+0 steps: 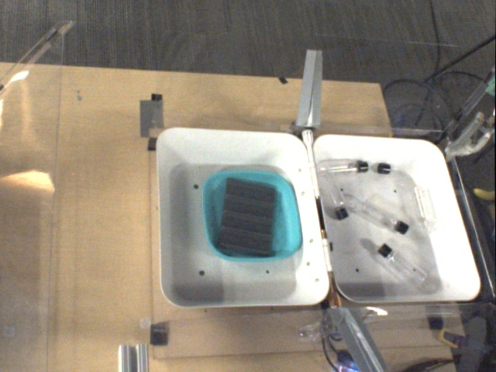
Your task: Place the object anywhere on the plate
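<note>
Dark ribbed block [248, 218] already sits flat on teal plate [288, 231], left bin [174, 231], leaning toward 6 o'clock rim. Clear tubes [372, 208] scattered in right bin [457, 231]. Can't tell finger state. Tip: leave block alone, any retreat goes straight up, no nudging plate.

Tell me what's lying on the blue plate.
A dark ribbed block lies on the blue plate in the left bin, covering the plate's middle; what's beneath it is hidden.

One camera looks down at a slant from well above the desk [93, 231], taking in both bins [174, 285] and some floor [194, 14] beyond.
</note>
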Motion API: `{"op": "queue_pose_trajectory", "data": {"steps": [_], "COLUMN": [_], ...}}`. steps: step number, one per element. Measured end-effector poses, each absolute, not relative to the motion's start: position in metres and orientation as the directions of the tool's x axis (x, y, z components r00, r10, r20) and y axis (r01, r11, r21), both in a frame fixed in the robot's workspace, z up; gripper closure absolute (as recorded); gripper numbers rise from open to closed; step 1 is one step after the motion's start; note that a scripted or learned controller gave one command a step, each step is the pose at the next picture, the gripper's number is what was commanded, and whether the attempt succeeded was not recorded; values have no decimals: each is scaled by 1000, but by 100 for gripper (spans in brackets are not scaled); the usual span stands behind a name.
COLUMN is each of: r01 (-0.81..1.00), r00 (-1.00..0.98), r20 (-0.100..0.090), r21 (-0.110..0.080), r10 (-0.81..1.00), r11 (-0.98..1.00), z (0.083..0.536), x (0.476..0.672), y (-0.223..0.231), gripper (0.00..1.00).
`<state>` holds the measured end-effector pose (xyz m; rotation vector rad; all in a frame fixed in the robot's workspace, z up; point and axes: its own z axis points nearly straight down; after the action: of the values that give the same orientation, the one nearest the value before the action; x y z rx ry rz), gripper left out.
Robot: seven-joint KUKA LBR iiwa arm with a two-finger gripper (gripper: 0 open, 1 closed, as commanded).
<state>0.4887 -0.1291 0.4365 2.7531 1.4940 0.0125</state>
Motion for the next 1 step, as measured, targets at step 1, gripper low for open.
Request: {"op": "queue_pose_trajectory", "data": {"steps": [1], "r01": [777], "r00": [629], "r20": [2], "r21": [11], "r10": [777], "r11": [-629], "z": [436], "x": [489], "y": [-191], "gripper": [0]}}
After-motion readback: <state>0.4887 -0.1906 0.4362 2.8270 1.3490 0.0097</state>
